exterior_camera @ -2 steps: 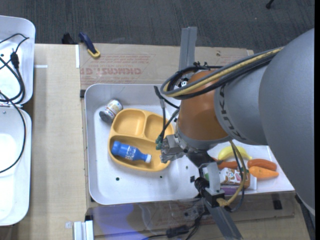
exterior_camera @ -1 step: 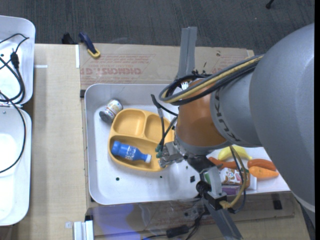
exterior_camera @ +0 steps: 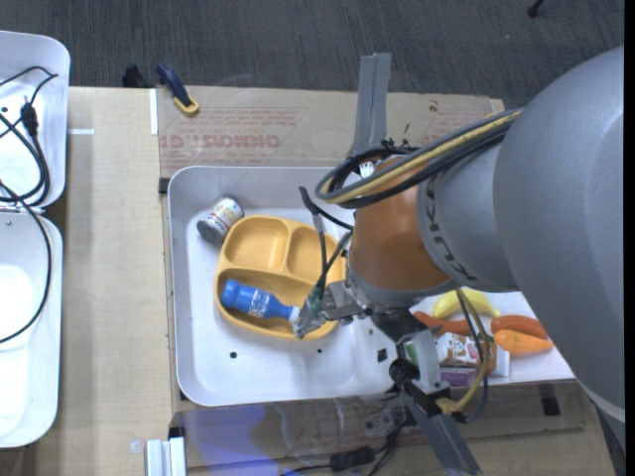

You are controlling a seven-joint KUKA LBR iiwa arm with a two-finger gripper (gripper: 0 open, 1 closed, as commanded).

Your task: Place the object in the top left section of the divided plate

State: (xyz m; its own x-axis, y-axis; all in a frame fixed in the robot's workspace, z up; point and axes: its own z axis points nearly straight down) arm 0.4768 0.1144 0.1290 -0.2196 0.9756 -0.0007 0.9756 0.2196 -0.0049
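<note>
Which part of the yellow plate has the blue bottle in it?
The big bottom part of the yellow plate holds the blue bottle, lying on its side. The two smaller top parts hold nothing.

This is looking like a robotics lab. A grey arm trailing loose cables is reaching over white bins sitting on a wooden bench. Dark carpet is showing beyond.
</note>
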